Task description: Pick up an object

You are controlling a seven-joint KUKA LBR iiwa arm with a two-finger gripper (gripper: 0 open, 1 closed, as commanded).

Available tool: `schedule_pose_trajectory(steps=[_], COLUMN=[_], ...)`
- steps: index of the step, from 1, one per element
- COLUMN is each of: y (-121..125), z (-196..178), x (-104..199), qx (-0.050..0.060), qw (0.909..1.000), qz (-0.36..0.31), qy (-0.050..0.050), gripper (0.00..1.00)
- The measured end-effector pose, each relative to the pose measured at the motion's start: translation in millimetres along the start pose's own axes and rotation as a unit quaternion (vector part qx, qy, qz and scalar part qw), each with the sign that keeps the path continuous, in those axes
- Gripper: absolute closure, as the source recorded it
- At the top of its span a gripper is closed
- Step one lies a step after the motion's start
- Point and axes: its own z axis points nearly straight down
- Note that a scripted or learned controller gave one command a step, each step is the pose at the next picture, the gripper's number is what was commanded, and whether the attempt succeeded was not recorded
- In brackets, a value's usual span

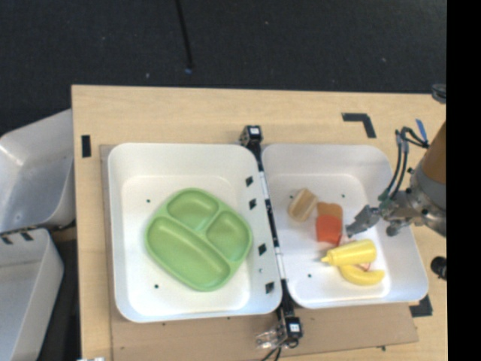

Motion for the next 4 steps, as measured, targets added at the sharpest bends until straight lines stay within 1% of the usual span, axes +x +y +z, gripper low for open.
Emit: schedule_pose_trajectory(steps=[1,2,3,4], y=[3,0,-1,1], z=[-7,36,97,101], x=[0,0,3,0], qx=[-0.006,-0.005,-0.007,-0.01], qw=[1.0,1.0,1.0,0.9999], qz=[-0.002,-0.001,0.0,0.002], qy=[-0.002,-0.002,-0.003,-0.004], gripper=[0.0,0.0,0.0,0.0])
